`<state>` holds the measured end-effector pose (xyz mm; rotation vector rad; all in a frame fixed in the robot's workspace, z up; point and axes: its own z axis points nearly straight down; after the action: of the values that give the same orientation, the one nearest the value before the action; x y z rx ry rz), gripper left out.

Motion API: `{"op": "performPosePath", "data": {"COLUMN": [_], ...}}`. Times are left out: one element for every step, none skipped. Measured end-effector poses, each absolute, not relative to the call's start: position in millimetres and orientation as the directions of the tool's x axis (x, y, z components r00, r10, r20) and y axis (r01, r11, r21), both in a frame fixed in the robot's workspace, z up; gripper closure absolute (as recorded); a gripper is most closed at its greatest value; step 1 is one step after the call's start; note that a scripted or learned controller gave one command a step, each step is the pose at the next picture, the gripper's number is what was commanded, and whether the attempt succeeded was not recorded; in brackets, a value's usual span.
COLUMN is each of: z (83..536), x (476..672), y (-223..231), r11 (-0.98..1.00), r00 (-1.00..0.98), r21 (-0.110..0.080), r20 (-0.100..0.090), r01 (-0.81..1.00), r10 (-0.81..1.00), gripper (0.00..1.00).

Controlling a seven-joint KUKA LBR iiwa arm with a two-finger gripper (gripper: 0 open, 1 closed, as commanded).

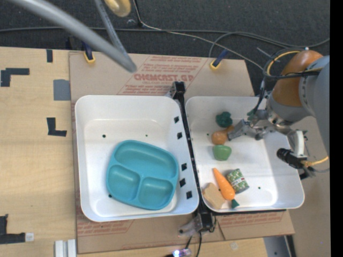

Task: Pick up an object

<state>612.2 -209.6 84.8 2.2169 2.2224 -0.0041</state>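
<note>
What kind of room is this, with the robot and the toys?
Probably a robot lab. A grey arm reaches its hand over two white bins on a taped cardboard bench, with toy food like a carrot to practise on.

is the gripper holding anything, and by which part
Cannot be told: the gripper is low in the right bin, its tip beside the brown piece.

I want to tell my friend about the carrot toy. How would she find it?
Look at the right white bin, the one without the blue tray. Near its front edge lies the carrot, slanted between a tan block and a small green patterned packet. It is the one bright orange, long, pointed thing there, with a bit of green at its lower end.
</note>
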Motion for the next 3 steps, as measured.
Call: {"op": "performPosePath", "data": {"z": [96.9, 141.2, 187.9], "x": [613.6, 609.4, 618.4], "y": [-209.7, -212.3, -214.2], "r11": [0.003, 0.001, 0.002], "r00": [-0.003, -0.001, -0.002], "r21": [0.005, 0.003, 0.004], "r20": [-0.005, -0.001, -0.001], "r01": [1.000, 1.000, 1.000], "r10": [1.000, 1.000, 1.000], "gripper": [1.00, 1.00, 1.00]}}
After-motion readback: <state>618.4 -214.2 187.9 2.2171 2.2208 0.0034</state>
